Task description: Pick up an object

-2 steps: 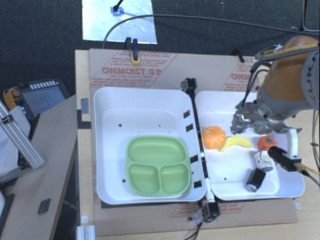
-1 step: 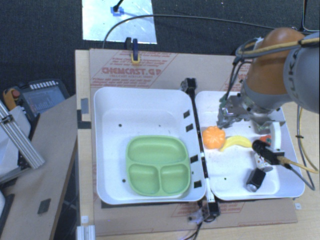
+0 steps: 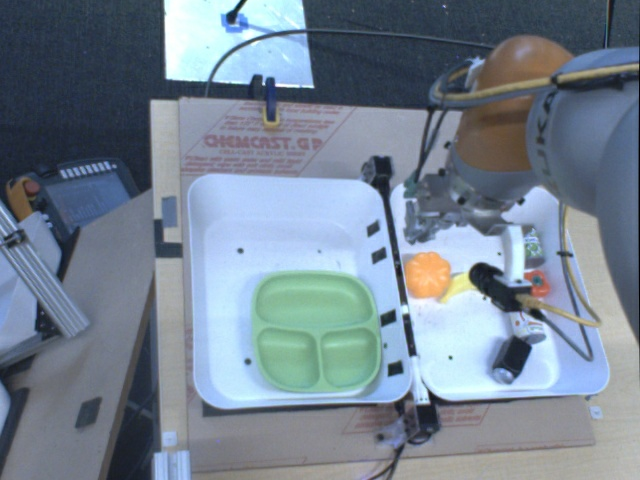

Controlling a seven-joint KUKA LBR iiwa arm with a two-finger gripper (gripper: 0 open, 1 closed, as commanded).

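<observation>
The arm reaches in from the right over the right bin [image 3: 575, 373], and its gripper [image 3: 425, 223] hangs above that bin's upper left part, close to the divider between the two bins; whether the jaws are open or closed cannot be told, and nothing shows between them. Just below the gripper, apart from it, an orange pumpkin-like toy [image 3: 428, 274] sits on the bin floor near the left wall; it is roundish, with no clear long axis. A yellow piece [image 3: 458, 286] lies touching its right side, its long axis slanting up to the right. A black cylinder [image 3: 511, 358] lies near the bin's lower right, its long axis running from lower left to upper right. The left bin [image 3: 290, 208] holds a green divided plate [image 3: 317, 330].
</observation>
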